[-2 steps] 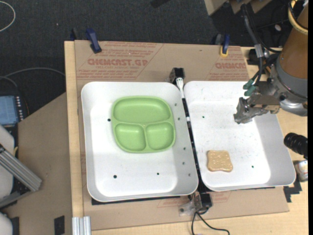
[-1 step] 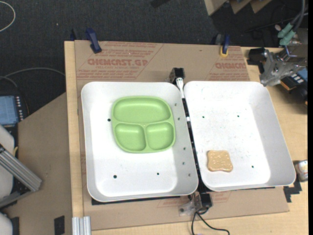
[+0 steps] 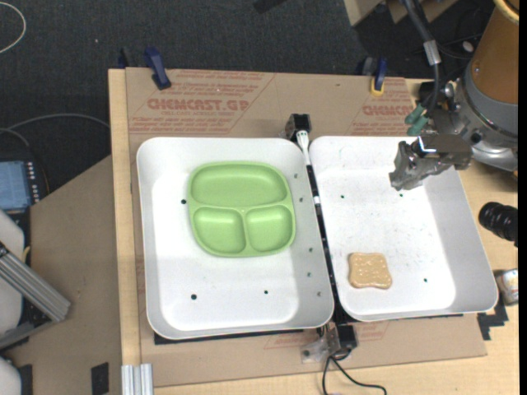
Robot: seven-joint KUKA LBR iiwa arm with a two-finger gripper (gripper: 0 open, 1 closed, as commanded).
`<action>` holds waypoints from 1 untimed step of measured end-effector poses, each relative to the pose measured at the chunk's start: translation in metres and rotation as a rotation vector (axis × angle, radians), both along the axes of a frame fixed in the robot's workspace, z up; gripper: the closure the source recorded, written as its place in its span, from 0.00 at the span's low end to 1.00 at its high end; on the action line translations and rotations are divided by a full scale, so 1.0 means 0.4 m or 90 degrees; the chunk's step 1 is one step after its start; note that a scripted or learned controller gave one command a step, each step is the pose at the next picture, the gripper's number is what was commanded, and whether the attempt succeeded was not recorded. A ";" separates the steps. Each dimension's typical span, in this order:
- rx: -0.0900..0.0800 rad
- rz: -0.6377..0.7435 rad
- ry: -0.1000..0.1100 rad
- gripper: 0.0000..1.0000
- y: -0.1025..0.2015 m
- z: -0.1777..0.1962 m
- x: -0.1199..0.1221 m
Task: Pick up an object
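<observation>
In left bin (image 3: 165,295), green plate (image 3: 241,207), right bin (image 3: 445,295), toast (image 3: 369,271), tool (image 3: 403,175) state unclear

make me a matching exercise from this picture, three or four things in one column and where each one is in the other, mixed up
Things:
1. green divided plate
2. tan toast-shaped piece
3. claw
4. blue clamp

Places:
A. over the far part of the right bin
B. at the far left edge of the board
C. in the left bin
D. in the near part of the right bin

Pairs: 1-C, 2-D, 3-A, 4-B
</observation>
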State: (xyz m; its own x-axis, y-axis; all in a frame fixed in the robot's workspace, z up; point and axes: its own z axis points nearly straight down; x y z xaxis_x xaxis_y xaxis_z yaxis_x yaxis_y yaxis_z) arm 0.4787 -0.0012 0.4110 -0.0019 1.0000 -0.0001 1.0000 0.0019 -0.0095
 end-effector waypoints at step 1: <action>0.001 0.004 -0.003 1.00 0.181 -0.053 0.000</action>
State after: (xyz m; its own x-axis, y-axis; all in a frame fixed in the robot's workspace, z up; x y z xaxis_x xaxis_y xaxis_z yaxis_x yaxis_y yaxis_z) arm 0.4789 0.0713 0.3899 -0.0076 1.0000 0.0010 1.0000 0.0076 -0.0046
